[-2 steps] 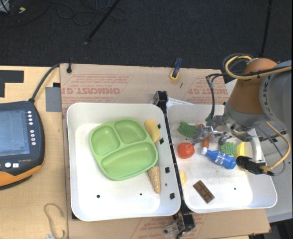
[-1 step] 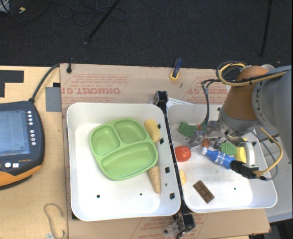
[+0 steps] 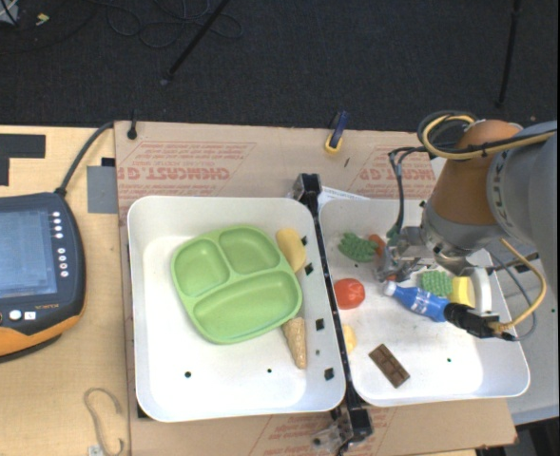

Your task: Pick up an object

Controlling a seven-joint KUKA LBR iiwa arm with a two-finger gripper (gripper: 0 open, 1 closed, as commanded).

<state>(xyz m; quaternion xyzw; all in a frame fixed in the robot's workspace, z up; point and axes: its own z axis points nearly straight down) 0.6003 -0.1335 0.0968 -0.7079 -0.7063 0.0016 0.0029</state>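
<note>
Two white bins sit side by side along the bench's near edge, seen from above. Left bin (image 3: 156,350) holds a green divided plate (image 3: 237,283), with a yellow piece (image 3: 292,248) at its upper right and a tan cone (image 3: 297,340) at its lower right. Right bin (image 3: 493,373) holds loose toys, likely scattered as pick targets: a red ball (image 3: 350,293), a brown bar (image 3: 389,365), a green leafy piece (image 3: 358,247), a blue bottle (image 3: 419,301). Arm's gripper (image 3: 400,259) is low over the bottle and leafy piece, probably to grasp one. I cannot tell how its jaws stand.
</note>
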